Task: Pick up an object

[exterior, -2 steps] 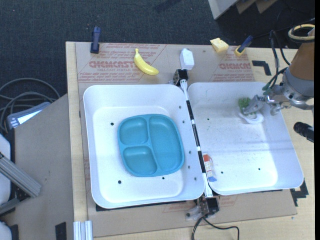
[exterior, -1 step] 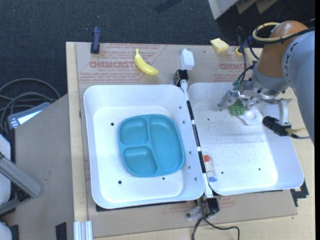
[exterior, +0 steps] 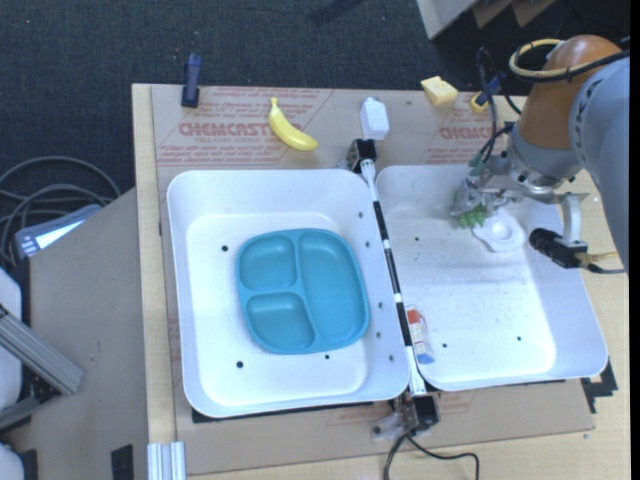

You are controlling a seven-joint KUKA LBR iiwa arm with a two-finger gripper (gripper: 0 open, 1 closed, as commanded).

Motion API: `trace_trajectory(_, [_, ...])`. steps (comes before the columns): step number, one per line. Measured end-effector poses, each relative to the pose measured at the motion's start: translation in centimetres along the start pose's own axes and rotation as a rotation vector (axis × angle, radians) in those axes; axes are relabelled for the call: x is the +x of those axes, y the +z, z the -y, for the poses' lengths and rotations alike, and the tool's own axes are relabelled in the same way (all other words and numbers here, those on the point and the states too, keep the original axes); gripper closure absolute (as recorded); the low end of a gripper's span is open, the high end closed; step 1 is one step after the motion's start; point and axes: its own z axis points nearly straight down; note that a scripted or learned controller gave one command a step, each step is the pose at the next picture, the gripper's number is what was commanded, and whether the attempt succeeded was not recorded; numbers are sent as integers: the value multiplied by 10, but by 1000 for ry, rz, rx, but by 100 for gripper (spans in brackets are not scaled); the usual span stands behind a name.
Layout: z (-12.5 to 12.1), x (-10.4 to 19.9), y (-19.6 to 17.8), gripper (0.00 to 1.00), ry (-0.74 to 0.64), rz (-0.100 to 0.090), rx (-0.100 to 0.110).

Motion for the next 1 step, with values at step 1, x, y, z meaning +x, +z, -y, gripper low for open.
trace_trajectory(1, [-9,59,-69,100,0,-3,2])
